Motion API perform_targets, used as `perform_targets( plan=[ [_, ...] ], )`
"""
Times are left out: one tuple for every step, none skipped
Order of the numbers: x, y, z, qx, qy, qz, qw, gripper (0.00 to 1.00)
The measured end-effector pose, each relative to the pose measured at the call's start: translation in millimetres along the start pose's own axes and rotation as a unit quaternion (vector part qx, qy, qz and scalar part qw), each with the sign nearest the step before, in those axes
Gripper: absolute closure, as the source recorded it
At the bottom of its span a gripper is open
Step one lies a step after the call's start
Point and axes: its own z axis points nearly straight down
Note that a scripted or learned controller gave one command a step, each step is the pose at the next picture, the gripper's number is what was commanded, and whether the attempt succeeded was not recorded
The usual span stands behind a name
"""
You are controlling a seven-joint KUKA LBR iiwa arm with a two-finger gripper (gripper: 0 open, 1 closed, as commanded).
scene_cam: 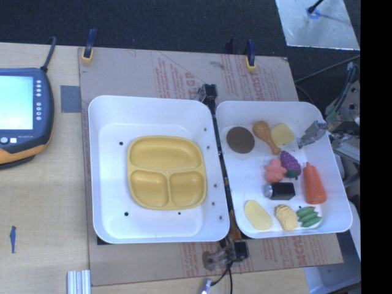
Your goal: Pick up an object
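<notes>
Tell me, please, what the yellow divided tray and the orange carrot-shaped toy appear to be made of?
The yellow divided tray looks like moulded plastic with a satin finish: uniform colour, rounded compartment walls, soft sheen. The orange carrot-shaped toy also looks like plastic, smooth and evenly coloured, though rubber or vinyl cannot be ruled out at this sharpness.

I see two white bins: the left bin (104, 164) carries a mustard-yellow divided tray (166, 171). In the right bin (331, 222) I make out a dark brown disc (240, 139), a tan drumstick (266, 136), a pale yellow block (282, 134), a purple grape bunch (290, 162), a pink piece (275, 171), an orange-red carrot (314, 184), a black-and-silver box (280, 191), a pale yellow oval (258, 215), yellow corn (285, 217) and green pea pods (308, 217). Under both lies brown cardboard (153, 72) with red print.
</notes>
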Motion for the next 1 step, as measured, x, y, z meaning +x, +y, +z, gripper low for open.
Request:
perform_targets(
  plan=[
    [17.6,52.3,119.4,0.001,0.000,-0.001,1.0000,0.00]
  ],
)
